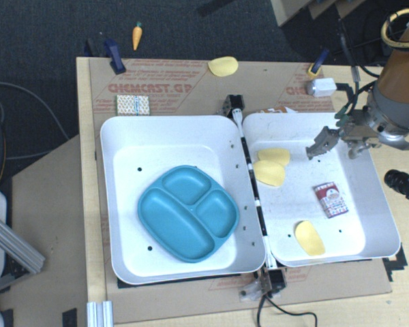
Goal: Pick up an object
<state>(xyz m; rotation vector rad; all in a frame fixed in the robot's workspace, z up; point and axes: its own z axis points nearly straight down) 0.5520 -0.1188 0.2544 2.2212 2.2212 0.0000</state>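
Observation:
My gripper (339, 146) hangs over the far part of the right bin (375, 203), its two dark fingers spread open with nothing between them. In that bin lie two pale yellow pieces (270, 167) touching each other by the left wall, a small red packet (330, 199) in the middle and another yellow piece (309, 238) near the front. The red packet is below and slightly left of the gripper. A blue divided plate (187, 212) lies in the left bin (123, 148).
On the board behind the bins are a yellow piece (223, 66), a patterned packet (133, 104), a blue clip (113, 56), a white block (322, 86) and a small carrot (137, 35). A black clamp (233, 105) joins the bins.

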